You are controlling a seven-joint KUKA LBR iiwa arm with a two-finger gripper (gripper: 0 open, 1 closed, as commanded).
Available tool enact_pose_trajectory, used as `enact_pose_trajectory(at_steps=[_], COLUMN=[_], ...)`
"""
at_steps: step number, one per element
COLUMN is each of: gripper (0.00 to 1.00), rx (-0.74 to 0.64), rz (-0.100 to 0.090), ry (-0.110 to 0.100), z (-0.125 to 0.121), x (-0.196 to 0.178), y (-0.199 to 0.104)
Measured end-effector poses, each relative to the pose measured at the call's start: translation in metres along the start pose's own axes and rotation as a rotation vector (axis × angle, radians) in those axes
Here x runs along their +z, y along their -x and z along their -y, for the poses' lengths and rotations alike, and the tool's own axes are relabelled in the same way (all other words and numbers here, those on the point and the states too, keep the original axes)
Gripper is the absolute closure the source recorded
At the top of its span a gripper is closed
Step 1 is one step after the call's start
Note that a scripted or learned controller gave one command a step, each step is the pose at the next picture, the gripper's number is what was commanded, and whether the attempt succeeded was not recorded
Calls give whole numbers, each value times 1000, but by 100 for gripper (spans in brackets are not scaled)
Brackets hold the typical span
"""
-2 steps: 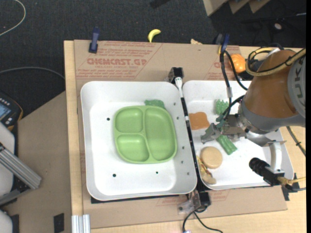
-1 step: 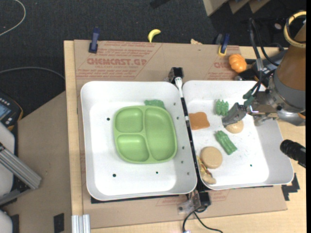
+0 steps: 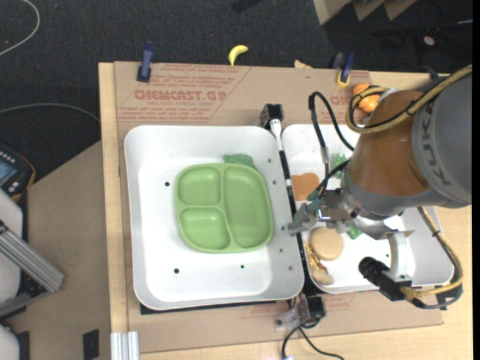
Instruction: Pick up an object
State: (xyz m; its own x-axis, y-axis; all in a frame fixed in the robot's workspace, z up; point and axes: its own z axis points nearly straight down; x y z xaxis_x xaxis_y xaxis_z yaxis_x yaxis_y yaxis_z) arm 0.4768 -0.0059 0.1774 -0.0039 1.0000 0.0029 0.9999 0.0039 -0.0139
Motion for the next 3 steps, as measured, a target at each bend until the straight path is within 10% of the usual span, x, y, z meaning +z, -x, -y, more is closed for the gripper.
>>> enact_pose_trajectory(at_steps=[1,2,3], gripper=[0,100,100], rx=[1,3,-1], rz=[1,4,2], ry=[33,18,18], z=[-3,-1,-1], x=[-160,-162,-177], y=[-11,-10,-55])
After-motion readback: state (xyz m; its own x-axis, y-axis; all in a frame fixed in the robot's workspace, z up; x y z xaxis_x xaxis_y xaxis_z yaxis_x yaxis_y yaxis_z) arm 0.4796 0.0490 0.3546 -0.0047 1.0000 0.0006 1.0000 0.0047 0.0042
